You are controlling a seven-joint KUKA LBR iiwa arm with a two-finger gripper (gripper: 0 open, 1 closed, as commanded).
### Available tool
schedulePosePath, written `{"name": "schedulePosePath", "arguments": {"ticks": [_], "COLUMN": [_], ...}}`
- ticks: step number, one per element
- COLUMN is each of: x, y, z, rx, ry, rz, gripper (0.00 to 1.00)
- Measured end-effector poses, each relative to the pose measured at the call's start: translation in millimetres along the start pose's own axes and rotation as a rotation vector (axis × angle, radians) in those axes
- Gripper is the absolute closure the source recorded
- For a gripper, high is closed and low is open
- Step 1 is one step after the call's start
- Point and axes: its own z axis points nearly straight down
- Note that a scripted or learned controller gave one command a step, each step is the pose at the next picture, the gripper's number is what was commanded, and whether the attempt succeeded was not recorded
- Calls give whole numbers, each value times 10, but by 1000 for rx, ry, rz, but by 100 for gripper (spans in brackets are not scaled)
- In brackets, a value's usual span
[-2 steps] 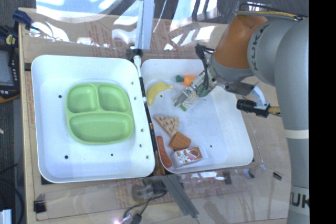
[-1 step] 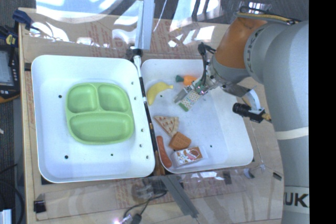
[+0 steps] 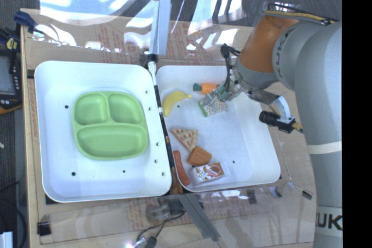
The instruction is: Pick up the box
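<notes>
Reaching in from the right, the gripper (image 3: 216, 103) is seen low over the back part of the right bin (image 3: 256, 154), just beside a small carrot (image 3: 207, 89) and near a banana (image 3: 174, 101); whether its fingers are apart or together cannot be told from this angle, and nothing is seen between them. The box (image 3: 208, 172), small with a red and white print, is found lying flat at the front edge of that same bin, well apart from the gripper, with a sandwich triangle (image 3: 184, 137), an orange wedge (image 3: 199, 156) and a sausage (image 3: 181, 166) close by, while a green divided plate (image 3: 110, 125) is set in the left bin (image 3: 52, 171)
</notes>
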Motion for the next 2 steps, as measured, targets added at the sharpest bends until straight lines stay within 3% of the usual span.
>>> {"name": "schedulePosePath", "arguments": {"ticks": [1,2], "x": [113,111], "y": [-268,-270], "z": [-162,-162], "rx": [8,8], "ry": [10,10], "rz": [-494,-493], "gripper": [100,0]}}
